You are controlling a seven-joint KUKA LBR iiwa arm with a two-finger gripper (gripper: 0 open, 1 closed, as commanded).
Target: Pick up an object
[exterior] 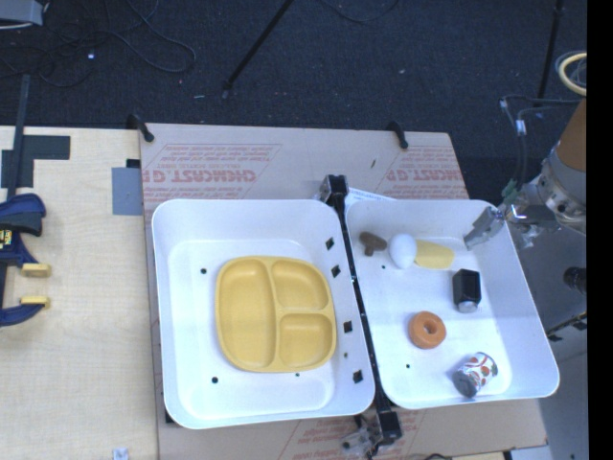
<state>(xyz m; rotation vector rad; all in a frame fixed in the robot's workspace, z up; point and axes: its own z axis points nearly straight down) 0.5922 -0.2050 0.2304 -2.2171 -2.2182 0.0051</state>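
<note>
Crushed can [475, 373] sits by my right bin's [536, 348] near edge, donut [427, 330] mid-bin. Gripper [490, 224] hovers at the far-right corner (can't tell its state), so I'd centre over the donut before descending.

A pale wooden table [77, 353] is seen, on which a flat brown printed cardboard sheet [230, 166] is laid. Two shallow white plastic bins [182, 228] are set on the cardboard, side by side and touching at its middle.
</note>
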